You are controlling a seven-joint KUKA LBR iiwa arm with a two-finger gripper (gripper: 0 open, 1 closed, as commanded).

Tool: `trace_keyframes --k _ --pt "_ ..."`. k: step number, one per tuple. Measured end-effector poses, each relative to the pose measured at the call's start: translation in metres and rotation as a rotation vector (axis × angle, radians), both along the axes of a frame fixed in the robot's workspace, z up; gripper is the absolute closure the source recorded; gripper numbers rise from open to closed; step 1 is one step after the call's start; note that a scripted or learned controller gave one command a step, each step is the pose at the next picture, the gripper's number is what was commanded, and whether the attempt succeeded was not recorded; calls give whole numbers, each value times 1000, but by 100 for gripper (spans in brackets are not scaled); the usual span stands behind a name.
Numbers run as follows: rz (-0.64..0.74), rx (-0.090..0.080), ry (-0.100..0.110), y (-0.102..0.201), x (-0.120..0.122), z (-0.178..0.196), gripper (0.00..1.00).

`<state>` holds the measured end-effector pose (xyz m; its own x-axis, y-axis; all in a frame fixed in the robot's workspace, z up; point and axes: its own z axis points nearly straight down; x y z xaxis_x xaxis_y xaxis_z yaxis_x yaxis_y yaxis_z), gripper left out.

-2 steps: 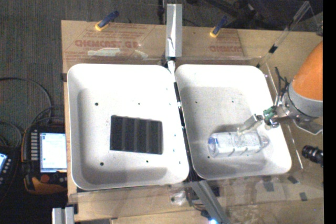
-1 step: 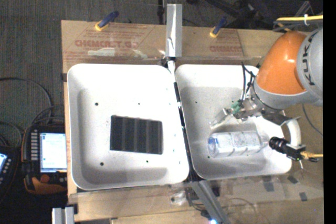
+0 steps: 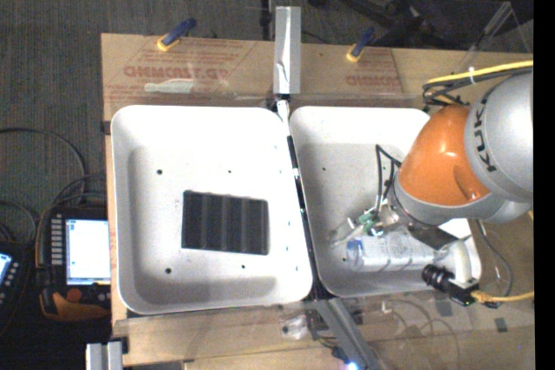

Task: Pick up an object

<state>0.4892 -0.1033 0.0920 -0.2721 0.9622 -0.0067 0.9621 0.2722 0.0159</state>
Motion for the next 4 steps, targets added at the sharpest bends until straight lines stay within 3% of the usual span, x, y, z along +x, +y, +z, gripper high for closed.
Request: trace_keyframes --k 1,2,3,4 --pt "-54 5 2 -29 31 0 0" --pt "-25 -2 1 -27 107 -1 0" --pt "-65 2 17 -50 55 57 0" --pt "96 0 3 -65 14 0 0"
